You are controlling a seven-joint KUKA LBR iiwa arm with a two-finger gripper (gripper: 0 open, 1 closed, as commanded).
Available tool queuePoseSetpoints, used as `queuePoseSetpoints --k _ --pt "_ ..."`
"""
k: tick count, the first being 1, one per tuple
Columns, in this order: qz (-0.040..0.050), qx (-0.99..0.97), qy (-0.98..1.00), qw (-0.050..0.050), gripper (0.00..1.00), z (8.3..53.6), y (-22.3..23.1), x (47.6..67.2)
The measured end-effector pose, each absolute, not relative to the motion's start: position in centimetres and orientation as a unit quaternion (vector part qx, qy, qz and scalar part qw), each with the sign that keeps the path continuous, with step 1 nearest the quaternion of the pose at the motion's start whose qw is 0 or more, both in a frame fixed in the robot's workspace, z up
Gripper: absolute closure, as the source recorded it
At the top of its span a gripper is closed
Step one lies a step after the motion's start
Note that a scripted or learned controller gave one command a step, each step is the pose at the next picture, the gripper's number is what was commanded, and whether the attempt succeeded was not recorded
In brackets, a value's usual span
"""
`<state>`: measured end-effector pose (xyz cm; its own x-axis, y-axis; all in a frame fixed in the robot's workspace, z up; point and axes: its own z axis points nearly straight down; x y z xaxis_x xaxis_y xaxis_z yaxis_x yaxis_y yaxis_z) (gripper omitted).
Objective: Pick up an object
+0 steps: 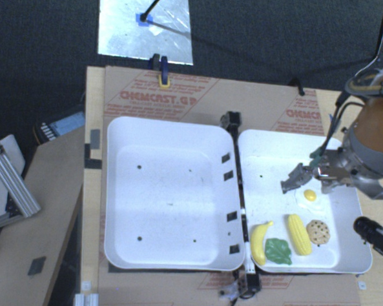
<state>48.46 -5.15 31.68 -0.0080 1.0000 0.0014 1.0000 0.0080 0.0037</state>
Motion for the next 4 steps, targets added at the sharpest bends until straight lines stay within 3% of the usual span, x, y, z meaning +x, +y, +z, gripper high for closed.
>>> queuePoseSetpoints --k 1,2,3,4 --pt "0.0052 0.702 0.712 0.003 0.00 40.5 3.0 48.8" --pt "0.0046 0.704 0.710 0.003 0.00 48.0 5.6 48.8" --pt "-0.0013 0.708 0.706 0.000 0.00 41.8 1.4 48.6" --pt "0.0053 0.703 0.711 0.003 0.00 51.2 8.8 48.7"
